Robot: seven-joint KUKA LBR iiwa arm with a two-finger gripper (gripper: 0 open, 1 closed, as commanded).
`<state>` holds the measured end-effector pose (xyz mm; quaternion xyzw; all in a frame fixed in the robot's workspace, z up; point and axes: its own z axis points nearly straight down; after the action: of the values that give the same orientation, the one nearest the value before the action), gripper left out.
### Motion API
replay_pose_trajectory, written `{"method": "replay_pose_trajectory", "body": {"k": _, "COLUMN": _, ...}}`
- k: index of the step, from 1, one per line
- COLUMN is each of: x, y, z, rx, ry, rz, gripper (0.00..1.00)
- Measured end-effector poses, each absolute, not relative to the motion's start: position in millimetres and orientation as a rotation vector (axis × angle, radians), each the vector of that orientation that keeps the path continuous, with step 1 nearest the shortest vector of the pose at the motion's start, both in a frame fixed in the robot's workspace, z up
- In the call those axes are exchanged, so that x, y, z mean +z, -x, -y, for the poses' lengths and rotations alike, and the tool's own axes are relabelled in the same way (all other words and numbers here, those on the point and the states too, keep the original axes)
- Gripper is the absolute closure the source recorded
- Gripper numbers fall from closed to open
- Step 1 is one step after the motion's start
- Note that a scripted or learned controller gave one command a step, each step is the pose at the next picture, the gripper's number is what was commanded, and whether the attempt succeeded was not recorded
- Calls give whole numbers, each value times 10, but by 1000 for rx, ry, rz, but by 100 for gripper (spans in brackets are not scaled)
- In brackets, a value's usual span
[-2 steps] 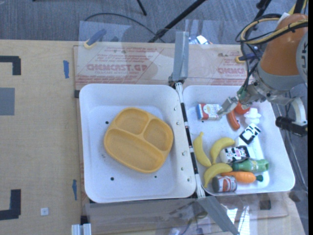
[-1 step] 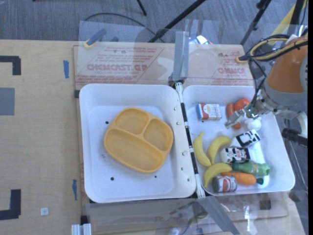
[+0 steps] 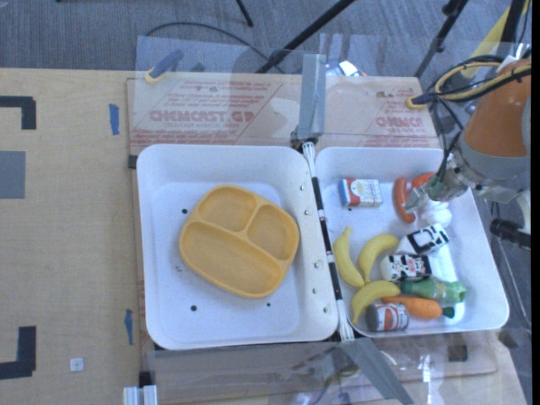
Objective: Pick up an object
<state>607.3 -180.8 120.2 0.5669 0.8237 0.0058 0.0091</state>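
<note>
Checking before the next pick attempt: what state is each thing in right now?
gripper: low in the right bin, over the red-orange toy
red-orange toy: lying flat beneath the gripper
yellow divided plate: upright, left bin
bananas: lying loose
small carton: on its side
can: on its side

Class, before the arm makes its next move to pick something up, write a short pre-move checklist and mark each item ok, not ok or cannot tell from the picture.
1. Gripper is over the right bin, where the objects are: ok.
2. A target lies close by, the red-orange item next to the gripper: ok.
3. Gripper already holds something: cannot tell; the view is too blurred there.
4. Target stands apart from neighbours: ok; the small box lies apart from it.
5. Left bin holds just the yellow tray, away from the arm: ok.
</note>
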Motion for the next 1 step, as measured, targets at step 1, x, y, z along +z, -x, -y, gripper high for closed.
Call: {"method": "replay_pose_trajectory", "body": {"k": 1, "x": 2497, "y": -6426, "z": 1219, "rx": 2, "ry": -1944, "rz": -2463, "gripper": 100}}
